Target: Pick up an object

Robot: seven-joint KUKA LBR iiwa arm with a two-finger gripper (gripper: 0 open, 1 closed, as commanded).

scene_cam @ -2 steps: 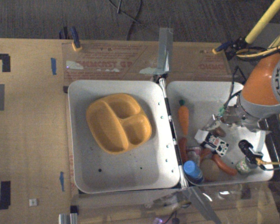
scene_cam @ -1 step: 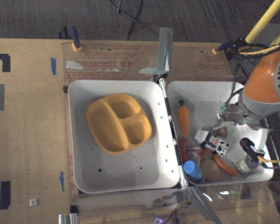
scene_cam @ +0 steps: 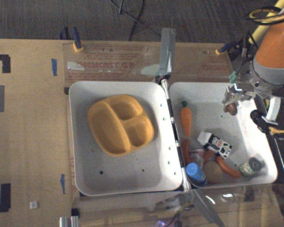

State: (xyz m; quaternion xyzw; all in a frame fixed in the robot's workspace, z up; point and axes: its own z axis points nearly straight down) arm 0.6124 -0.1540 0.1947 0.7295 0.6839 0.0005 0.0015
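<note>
The gripper (scene_cam: 233,100) hangs over the upper right part of the right bin (scene_cam: 206,94), below the grey wrist and orange band of the arm (scene_cam: 273,51), which enters from the right and is cut off by the frame edge. A small brown obj. (scene_cam: 231,109) sits at the fingertips; whether it is clamped between them or merely lying beneath cannot be told, and the finger spacing is likewise not readable at this res. Cables and brackets crowd the wrist and blur its outline. Within the same bin, a carrot (scene_cam: 186,120) lies lengthwise near the left wall, well apart from the gripper. Toward the lower centre lies a white carton w/ dark print (scene_cam: 215,144). Below it a cluster packs together: an orange sausage-shaped item (scene_cam: 227,167), a blue-capped bottle (scene_cam: 195,172) at the lower left corner, and a round dark-lidded jar (scene_cam: 250,166) near the lower right corner; items overlap here and several edges are hidden. The left bin (scene_cam: 85,169) holds a yellow divided plate (scene_cam: 120,124), three compartments, lying flat, upper centre. A metal divider (scene_cam: 167,51) stands btwn the bins at the top.
</note>
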